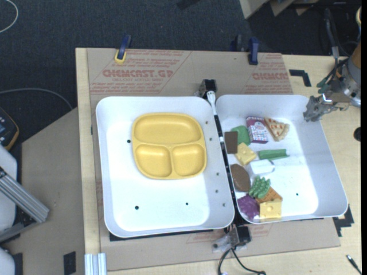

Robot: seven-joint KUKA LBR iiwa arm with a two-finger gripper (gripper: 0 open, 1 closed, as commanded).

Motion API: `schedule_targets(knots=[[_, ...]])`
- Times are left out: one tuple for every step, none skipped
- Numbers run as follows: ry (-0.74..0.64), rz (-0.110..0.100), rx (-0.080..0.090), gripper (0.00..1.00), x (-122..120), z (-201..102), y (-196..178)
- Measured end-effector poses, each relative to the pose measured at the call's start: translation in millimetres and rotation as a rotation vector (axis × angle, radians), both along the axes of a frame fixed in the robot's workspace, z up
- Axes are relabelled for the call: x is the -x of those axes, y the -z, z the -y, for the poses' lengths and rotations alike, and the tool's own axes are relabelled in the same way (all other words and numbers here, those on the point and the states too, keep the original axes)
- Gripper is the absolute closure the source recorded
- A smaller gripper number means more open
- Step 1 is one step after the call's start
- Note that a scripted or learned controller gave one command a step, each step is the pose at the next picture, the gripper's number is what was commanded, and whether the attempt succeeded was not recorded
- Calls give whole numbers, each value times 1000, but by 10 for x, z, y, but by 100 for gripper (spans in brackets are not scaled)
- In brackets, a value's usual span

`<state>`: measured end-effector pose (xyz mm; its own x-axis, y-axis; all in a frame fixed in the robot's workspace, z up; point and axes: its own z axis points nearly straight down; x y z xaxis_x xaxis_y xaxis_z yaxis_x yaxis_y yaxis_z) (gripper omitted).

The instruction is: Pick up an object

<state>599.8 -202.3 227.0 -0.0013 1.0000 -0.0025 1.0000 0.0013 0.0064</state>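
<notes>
Two white bins side by side on the bench. Left bin (114, 171) has a yellow divided plate (169, 144), 3 compartments, sitting toward the far side.

Right bin (321, 171) has all the pickable stuff, a pile of small toy food clustered along its left half: pizza slice (277, 129) w/ red dots at the far end, dark purple packet (257, 129) just left of it, green leafy bit (240, 134), brown slab (230, 142), yellow cheese wedge (246, 153), long green stick (272, 153), white block (262, 167), brown oval (241, 177), green veg bunch (260, 186), purple piece (248, 205) and yellow block (270, 210) at the near edge. Mostly touching or overlapping.

Gripper (314, 110) hangs over the far right rim of the right bin, well apart from the pile. Too small/blurry to say how it's set, can't tell tbh.
</notes>
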Motion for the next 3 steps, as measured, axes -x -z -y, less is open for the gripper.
schedule_targets(knots=[[-2, -11, -5, 100, 350, -493, 72], [-3, -9, -6, 100, 672, -1010, -19], [-3, -10, -5, 100, 969, -1488, -74]])
